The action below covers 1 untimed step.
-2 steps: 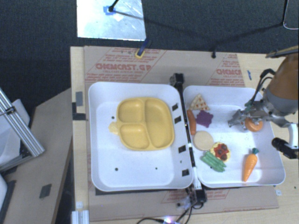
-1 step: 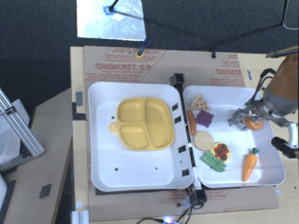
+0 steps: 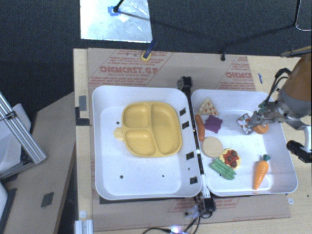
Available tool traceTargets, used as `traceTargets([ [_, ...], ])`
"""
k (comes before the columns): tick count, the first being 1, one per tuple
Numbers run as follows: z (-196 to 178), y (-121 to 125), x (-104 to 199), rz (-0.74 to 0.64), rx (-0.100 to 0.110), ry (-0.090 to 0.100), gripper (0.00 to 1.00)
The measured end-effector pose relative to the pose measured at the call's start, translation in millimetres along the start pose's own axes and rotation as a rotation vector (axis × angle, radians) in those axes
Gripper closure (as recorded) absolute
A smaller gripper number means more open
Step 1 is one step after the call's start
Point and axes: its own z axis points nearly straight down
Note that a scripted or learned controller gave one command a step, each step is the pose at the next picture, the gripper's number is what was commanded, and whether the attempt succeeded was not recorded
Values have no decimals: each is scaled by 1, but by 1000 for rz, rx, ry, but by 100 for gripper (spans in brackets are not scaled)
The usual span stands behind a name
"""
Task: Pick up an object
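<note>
1. In the right bin (image 3: 287, 179), near its far right wall, the claw (image 3: 249, 123) sits low over the bin floor, with a small orange piece (image 3: 262, 128) touching it on the right.
2. Whether that orange piece is pinched between the fingers or merely lying beside them is unclear at this distance; I cannot tell if the claw is clenched or released.
3. The piece looks like light, stiff plastic play food: smooth, probably a little slippery, not fragile. A grip across its narrow middle seems safest.
4. Left of the claw lie a purple piece (image 3: 213, 124), a waffle-patterned wedge (image 3: 207, 107) and a sausage (image 3: 200, 126); nearer the camera are a tan disc (image 3: 212, 146), a small pizza (image 3: 229, 157), a green pod (image 3: 223, 169) and a carrot (image 3: 260, 172).
5. The bin floor is smooth and white, with open room around the claw. The left bin (image 3: 105, 145) holds a yellow divided tray (image 3: 149, 129).
</note>
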Motion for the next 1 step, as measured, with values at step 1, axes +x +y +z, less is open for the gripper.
traceTargets([
  [1, -51, 9, 7, -4, 27, 19, 100],
])
